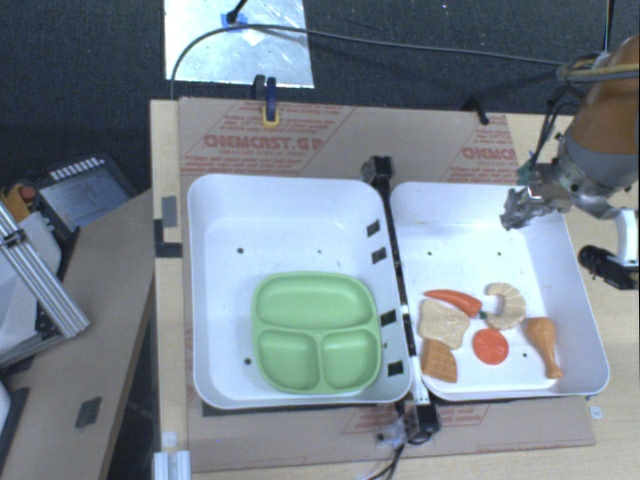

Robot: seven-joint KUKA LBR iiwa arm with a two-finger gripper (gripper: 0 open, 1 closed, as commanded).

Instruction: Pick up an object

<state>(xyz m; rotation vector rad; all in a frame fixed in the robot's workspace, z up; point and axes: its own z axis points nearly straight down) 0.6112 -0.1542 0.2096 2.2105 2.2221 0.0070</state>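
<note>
In the right bin [470,228], toy food lies clustered near the front. There is a red chili pepper [452,300], a beige bread slice [443,323], a brown croissant-like piece [439,361], a pale shrimp [504,304], a red tomato slice [490,347] and a tan chicken drumstick [545,344]. My gripper [521,208] hangs over the bin's far right part, well behind the food, with nothing seen in it.
The left bin [230,218] holds a green three-compartment plate [316,331]. A black divider [392,258] runs between the bins. The arm's grey and orange body [600,138] reaches in at the upper right. A cable [420,46] crosses behind the bench.
</note>
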